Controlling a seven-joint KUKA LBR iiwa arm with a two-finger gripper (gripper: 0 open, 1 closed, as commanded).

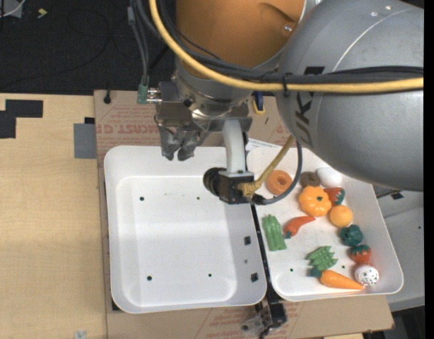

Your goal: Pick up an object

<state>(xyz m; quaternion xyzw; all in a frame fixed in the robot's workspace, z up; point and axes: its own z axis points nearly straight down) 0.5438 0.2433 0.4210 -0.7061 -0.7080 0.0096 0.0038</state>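
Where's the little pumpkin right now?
The pumpkin lies in the right bin, near its back, between the orange ring and a small orange.

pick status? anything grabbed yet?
Nothing looks done: the gripper hangs over the far edge of the left bin with nothing visible between its fingers. All the toys, such as the pumpkin, carrot and green pepper, lie in the right bin. Left: reach one, grasp, lift.
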